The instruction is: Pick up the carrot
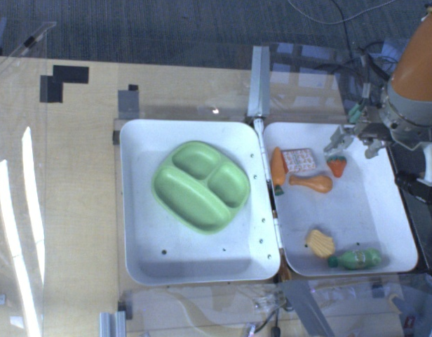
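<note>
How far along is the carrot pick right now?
Nothing looks done yet: the carrot lies on the floor of the right bin against its left wall, beside the patterned box. In hand: the gripper hangs open over the bin's far right, near the strawberry. Left: crossing to the carrot, grasping, lifting.

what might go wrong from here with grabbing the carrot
The carrot lies along the right bin's left wall, so one side may be blocked. The gripper hovers near the strawberry, far from the carrot, and could take that instead. The chicken drumstick lies close beside the carrot and could get bumped.
</note>
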Motion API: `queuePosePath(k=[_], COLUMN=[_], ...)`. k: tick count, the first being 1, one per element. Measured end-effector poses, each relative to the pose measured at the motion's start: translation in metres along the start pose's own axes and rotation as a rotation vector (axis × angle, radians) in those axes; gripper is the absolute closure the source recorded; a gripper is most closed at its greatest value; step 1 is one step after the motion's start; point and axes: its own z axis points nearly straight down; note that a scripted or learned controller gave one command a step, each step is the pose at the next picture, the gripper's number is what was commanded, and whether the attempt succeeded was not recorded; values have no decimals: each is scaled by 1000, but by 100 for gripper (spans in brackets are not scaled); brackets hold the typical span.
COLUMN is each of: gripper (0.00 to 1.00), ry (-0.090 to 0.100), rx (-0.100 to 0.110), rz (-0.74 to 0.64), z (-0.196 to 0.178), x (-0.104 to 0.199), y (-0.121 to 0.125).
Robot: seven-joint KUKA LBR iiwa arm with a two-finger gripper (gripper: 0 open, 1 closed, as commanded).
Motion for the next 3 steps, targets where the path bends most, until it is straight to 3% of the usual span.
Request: queuePosePath(k=[1,2,3], gripper=[0,100,100], ry=[0,1,1], rx=[-1,-6,-1], rz=[100,101,298], z=[175,163,86], x=[8,8,89], y=[-2,0,-26])
